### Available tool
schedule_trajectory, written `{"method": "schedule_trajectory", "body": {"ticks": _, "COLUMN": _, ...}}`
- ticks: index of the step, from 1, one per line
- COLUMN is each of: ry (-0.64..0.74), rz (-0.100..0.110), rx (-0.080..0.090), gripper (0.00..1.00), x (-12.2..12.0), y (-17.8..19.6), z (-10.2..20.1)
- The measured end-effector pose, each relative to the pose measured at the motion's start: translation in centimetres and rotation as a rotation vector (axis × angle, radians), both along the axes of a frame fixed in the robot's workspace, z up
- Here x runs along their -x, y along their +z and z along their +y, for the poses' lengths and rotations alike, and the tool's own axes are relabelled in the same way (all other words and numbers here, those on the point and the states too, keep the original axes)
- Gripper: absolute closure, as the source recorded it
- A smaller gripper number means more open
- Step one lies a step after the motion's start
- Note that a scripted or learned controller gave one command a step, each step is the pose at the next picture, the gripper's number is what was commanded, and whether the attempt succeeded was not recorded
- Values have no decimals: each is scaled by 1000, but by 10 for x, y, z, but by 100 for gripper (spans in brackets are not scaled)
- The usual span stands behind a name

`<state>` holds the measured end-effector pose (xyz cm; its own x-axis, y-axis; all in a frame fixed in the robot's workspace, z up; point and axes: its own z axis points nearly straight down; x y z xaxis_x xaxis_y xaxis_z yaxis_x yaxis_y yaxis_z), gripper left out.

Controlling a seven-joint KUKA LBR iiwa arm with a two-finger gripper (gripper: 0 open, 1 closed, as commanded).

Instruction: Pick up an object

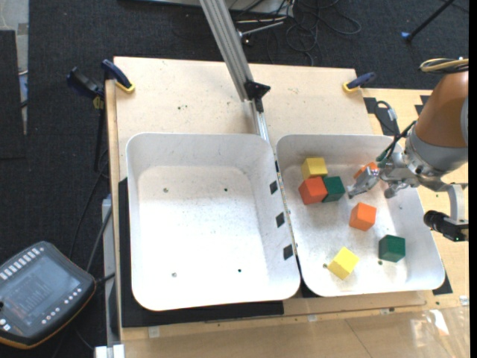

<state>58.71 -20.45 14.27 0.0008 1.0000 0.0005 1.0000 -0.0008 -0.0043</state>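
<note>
The tabletop carries two shallow white bins side by side, the left bin bare of blocks and the right bin holding all of them. The grey arm leans in over the right edge, its gripper low above the far half of that bin. I cannot tell from here whether the fingers are apart or together; something small and orange shows near the tip, but whether it is gripped is unclear. Just left of the gripper sits a tight cluster toward the bin's far left: a yellow cube, a red cube and a dark green cube, the last two touching. An orange cube lies just on the near side of the gripper, a green cube near the near right corner, and a second yellow cube by the near edge. The risk, I'd say, is a descent between blocks: the fingers could nudge the packed cluster or close on nothing.
</note>
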Motion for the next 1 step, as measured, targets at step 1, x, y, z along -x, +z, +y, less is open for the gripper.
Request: {"method": "schedule_trajectory", "body": {"ticks": 1, "ry": 1, "rz": -7, "rx": 2, "gripper": 100, "x": -2, "y": 13, "z": 0}}
